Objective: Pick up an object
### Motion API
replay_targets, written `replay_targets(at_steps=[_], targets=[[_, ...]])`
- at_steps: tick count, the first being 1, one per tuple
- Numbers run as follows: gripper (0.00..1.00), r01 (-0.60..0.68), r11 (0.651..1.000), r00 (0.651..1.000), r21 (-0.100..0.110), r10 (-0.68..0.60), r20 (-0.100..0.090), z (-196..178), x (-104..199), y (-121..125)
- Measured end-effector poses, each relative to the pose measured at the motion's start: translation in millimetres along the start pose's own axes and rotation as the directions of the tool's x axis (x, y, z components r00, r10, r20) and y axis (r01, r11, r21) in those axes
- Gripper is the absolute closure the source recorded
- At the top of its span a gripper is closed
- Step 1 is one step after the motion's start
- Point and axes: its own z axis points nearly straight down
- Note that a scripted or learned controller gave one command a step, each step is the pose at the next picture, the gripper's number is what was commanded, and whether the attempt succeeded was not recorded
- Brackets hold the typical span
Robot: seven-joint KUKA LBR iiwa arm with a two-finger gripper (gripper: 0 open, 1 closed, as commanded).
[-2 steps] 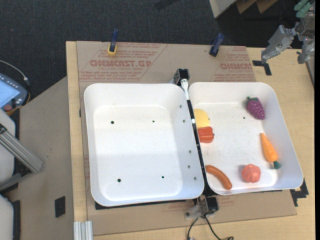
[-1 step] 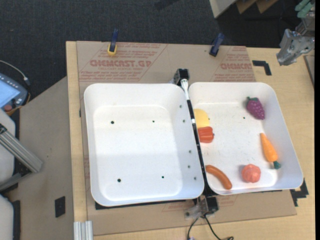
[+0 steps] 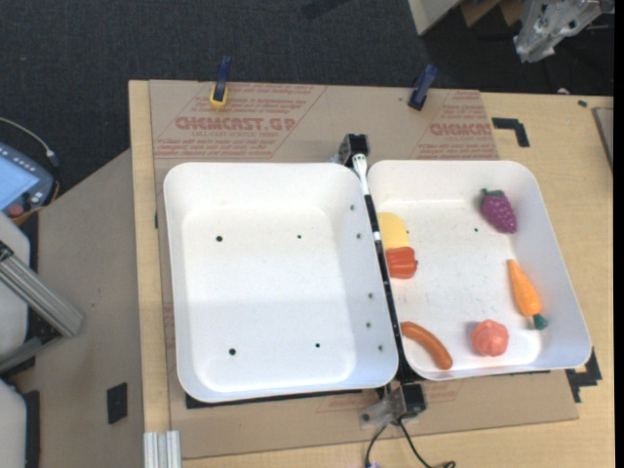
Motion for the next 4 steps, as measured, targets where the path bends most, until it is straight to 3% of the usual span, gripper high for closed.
replay_targets(at_steps=[1,4], targets=[[1.00,0.000,1.000,1.000,0.004,0.000,-0.001,2.6,21.5,57.3],[1.00,-0.003,1.000,1.000,0.005,0.003,0.000,0.7,43.6,55.5]])
